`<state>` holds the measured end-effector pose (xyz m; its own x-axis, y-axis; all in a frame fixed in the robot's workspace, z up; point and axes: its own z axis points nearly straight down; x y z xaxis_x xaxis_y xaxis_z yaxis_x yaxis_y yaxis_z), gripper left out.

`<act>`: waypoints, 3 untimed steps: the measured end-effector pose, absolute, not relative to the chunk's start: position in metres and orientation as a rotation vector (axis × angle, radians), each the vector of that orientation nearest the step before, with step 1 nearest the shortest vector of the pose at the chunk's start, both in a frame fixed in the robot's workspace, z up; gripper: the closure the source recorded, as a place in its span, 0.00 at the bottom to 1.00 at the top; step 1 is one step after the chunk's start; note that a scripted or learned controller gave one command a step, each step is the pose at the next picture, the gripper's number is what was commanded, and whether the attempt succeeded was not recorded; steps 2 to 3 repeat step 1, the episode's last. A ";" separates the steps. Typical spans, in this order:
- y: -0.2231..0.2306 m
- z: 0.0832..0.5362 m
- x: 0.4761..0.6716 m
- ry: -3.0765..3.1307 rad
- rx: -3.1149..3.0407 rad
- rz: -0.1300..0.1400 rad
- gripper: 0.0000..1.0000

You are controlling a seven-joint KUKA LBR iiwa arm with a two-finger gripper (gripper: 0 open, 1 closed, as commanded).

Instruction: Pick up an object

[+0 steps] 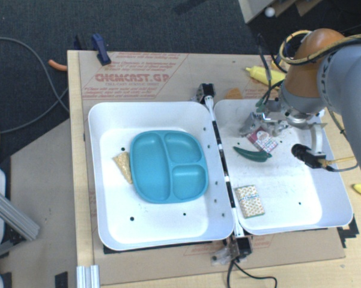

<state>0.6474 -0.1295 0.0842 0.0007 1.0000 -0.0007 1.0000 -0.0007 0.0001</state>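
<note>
Right, your arm (pixel 324 65) reaches in from the right; hand (pixel 265 123) sits low over the right bin's (pixel 300 212) back edge, grip state unclear.

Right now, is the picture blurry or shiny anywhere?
In the camera view, the blue plate and the speckled sponge look sharp; the white bins are bright, without harsh glare; the gripper area is cluttered and hard to make out.

red "CHEMCAST GP" print on brown board (pixel 132 77), smaller lines unreadable
</note>
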 end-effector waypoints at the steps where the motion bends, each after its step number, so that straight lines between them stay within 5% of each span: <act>1: -0.129 0.095 0.648 2.218 2.219 0.003 1.00; 3: -0.129 0.095 0.648 2.218 2.219 0.003 1.00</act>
